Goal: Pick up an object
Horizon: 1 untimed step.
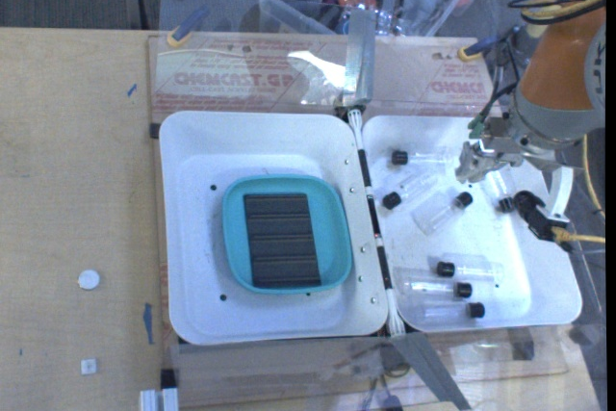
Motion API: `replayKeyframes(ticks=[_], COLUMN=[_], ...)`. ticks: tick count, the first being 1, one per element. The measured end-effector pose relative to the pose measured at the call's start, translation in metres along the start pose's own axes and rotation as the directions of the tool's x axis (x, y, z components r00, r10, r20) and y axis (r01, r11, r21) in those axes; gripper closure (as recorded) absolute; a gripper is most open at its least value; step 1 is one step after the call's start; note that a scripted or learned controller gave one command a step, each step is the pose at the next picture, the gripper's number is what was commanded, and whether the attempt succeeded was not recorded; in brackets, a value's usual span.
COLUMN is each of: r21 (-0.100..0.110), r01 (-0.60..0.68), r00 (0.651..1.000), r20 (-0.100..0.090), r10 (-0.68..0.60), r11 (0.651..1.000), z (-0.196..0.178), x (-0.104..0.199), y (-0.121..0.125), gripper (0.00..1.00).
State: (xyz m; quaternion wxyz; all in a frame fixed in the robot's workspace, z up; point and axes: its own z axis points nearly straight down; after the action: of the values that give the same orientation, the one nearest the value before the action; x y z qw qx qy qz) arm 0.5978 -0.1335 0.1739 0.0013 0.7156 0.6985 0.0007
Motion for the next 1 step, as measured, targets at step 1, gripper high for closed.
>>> replayKeyframes(ticks=[1], r21=[0.004], r01=[0.142], r00=[0.990], r20=[-0.002], r10=[-0.142], r11=[0.990], z=[0.0382], x=[-0.0398], y=[-0.0263], gripper=[1.00])
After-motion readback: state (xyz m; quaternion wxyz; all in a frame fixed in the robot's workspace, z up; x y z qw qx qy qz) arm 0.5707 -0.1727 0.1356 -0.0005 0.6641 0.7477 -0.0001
